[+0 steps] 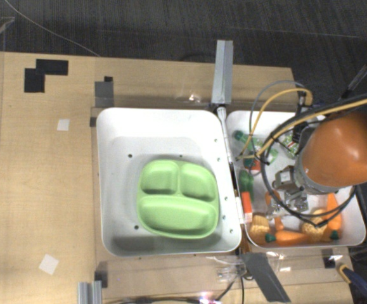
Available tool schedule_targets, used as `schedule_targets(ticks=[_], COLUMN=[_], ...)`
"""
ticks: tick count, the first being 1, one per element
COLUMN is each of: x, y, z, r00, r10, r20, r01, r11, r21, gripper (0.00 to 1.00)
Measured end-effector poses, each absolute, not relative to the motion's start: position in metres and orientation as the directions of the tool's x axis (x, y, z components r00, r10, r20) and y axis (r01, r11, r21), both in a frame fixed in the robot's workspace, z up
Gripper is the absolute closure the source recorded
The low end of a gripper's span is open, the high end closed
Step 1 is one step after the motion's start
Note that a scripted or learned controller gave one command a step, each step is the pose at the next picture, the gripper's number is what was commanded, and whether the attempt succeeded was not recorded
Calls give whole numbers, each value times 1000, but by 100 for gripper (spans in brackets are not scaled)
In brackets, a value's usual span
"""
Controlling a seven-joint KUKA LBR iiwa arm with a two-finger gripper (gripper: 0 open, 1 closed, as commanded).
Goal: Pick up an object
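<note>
Arm (338,149): grey with an orange band, reaching in from the right edge, hanging over the right bin (359,230).
Gripper (289,198): low among the toy food; open or shut, I cannot tell.
Objects: carrot (292,237) along that bin's lower edge, other small pieces clustered beside it.
Left bin (116,138): centre frame, holding a green divided tray (178,198).
</note>
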State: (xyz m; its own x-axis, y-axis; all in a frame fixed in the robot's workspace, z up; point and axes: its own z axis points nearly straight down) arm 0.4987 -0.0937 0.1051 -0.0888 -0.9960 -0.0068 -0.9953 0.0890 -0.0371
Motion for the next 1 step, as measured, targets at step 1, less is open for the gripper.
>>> schedule_targets(ticks=[1], x=[490], y=[-151], z=[289], r00=[-212], r10=[-977], r20=[1], r01=[-977], r11=[212], r21=[-16], gripper=[100])
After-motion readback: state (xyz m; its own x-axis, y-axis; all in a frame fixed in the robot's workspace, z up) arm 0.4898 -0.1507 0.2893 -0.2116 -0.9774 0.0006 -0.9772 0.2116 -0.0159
